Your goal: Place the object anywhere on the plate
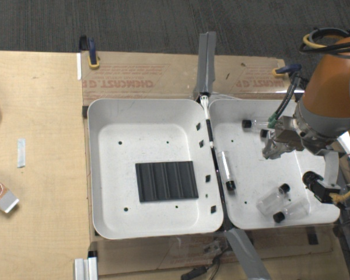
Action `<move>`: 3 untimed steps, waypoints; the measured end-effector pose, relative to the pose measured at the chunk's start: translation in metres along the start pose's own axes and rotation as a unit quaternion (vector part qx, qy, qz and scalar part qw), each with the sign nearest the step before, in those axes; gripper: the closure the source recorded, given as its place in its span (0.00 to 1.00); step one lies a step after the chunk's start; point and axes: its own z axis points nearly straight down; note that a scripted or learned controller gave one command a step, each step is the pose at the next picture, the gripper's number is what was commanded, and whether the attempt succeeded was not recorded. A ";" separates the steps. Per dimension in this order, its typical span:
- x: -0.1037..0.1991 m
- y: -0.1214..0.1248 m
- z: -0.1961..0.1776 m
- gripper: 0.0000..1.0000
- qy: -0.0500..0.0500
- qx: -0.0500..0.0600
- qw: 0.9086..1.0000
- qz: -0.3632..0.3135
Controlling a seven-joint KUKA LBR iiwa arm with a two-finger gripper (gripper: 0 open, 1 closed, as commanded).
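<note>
The plate (166,181) is a dark ribbed rectangle lying flat in the middle of the left bin (105,127). The right bin (245,214) holds several clear plastic vials with black caps: a long thin one (226,169) along its left wall, a small one (249,123) near the back, and a wider pair (275,202) at the front. My gripper (273,149) hangs over the right bin's middle right, between the small back vial and the front pair. I see nothing held in it.
A grey divider post (206,63) rises between the bins at the back. Cardboard (140,74) lies behind the bins. Small loose items (1,195) rest on the wooden bench far left. Cables (324,191) hang at the right bin's edge.
</note>
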 end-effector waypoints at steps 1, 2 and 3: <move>0.072 -0.043 -0.119 1.00 0.000 -0.001 0.998 -0.060; 0.071 -0.043 -0.077 1.00 0.000 0.000 0.993 -0.119; 0.118 -0.050 -0.083 1.00 0.000 0.000 0.982 -0.191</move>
